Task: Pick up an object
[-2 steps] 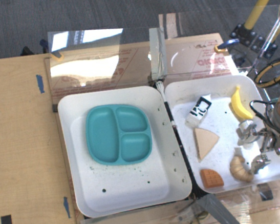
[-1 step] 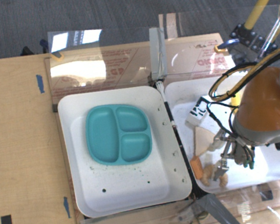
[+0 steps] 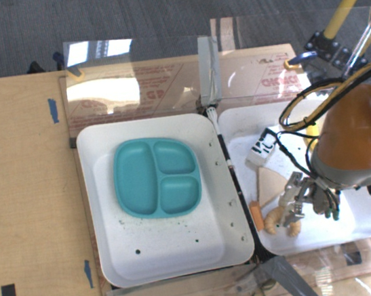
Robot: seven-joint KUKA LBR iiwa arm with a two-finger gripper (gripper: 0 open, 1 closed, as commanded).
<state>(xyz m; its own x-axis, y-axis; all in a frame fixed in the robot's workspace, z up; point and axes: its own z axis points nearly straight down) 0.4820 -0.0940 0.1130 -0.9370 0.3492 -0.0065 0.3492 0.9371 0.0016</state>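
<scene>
Your arm reached in from the right, gripper [image 3: 296,205] low in the right bin [image 3: 237,128]; I couldn't tell its grasp. Tan pieces [image 3: 278,220] lay beside it, near the front wall.

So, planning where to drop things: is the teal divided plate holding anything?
Empty: the teal plate in the left bin shows three bare compartments, right side up.
</scene>
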